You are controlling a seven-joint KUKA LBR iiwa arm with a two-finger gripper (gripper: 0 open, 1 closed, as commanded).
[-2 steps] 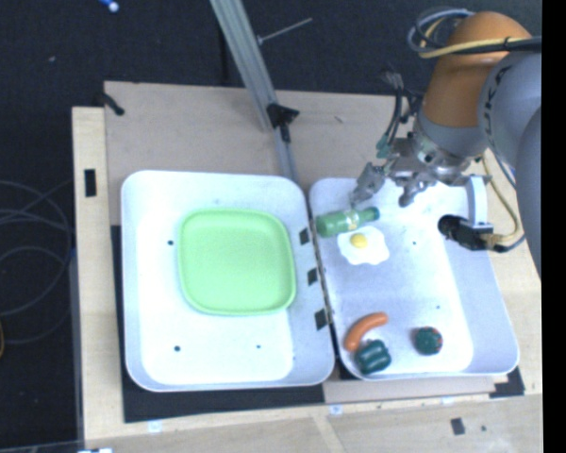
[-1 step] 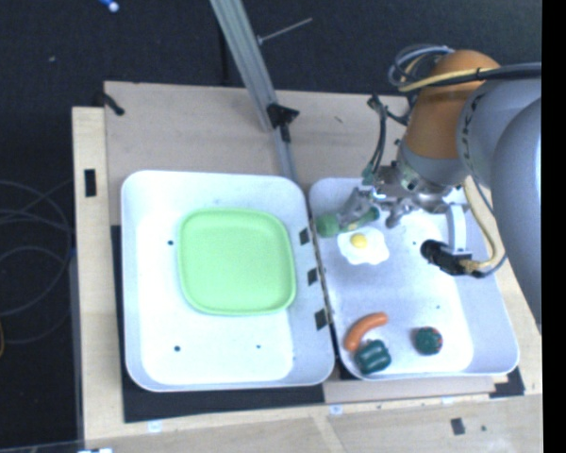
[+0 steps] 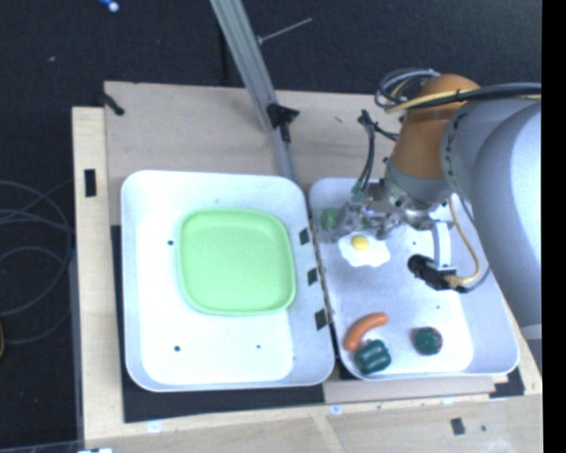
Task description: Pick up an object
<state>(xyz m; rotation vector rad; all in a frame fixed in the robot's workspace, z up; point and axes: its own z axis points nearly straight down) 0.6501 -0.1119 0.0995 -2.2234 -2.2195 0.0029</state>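
Observation:
In the right bin (image 3: 486, 343) lie a fried egg toy (image 3: 363, 249), an orange sausage (image 3: 366, 327), a dark green pepper (image 3: 374, 355), a round green and red piece (image 3: 428, 341) and a small green item (image 3: 329, 219) near the bin's far left corner. My gripper (image 3: 368, 213) hangs low over the bin's far left part, just above the fried egg and right of the small green item. Nothing shows between its fingers.
The left bin (image 3: 151, 281) holds a light green square plate (image 3: 236, 260). A grey metal pole (image 3: 250, 59) slants down to the gap between the bins. The grey arm with its orange band (image 3: 429, 130) covers the right bin's far right side.

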